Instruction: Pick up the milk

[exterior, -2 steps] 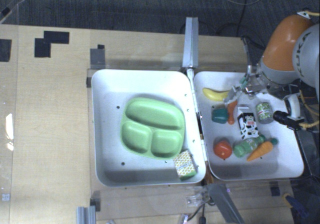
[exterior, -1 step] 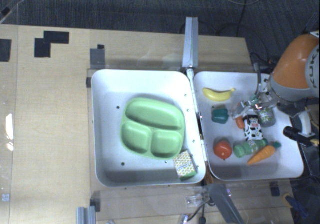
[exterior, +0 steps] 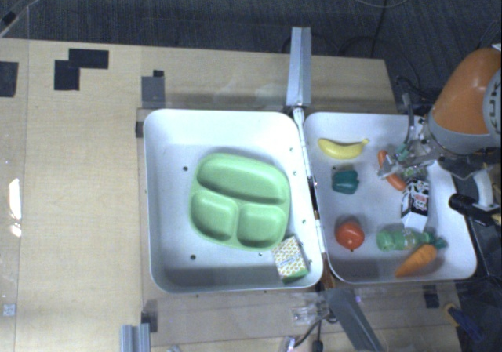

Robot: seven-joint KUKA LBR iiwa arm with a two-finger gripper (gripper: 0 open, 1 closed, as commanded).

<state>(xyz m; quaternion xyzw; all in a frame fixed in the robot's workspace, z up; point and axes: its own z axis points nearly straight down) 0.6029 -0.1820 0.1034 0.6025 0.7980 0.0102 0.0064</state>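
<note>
Camera view, read from the left: the left bin (exterior: 157,186) holds a green sectioned tray (exterior: 239,200), and a small green-and-yellow box (exterior: 290,258) lies at the bin's near right corner. None of that bears on the job.

The right bin (exterior: 463,268) is the crowded one. A banana (exterior: 343,147) lies at the far side, a dark green pepper (exterior: 344,180) below it, a tomato (exterior: 350,234) nearer the camera, then a pale green vegetable (exterior: 398,239) touching a carrot (exterior: 417,259) at the near edge. The milk (exterior: 416,197), a small black-and-white carton, sits toward the right wall, just above the green vegetable.

The likely trouble is the neighbours. An orange-red item (exterior: 391,171) lies right beside the carton's upper left, under the end effector (exterior: 409,156), so a descent from here could close on that instead, or nudge the carton against the wall. The carton also looks tilted, and a grip across its wrong faces may slip.

The arm reaches in from the right, its orange band above the wrist, with the end effector hanging over the bin just beyond the milk. Whether it is wide or narrow I cannot tell; nothing is visibly held.
</note>
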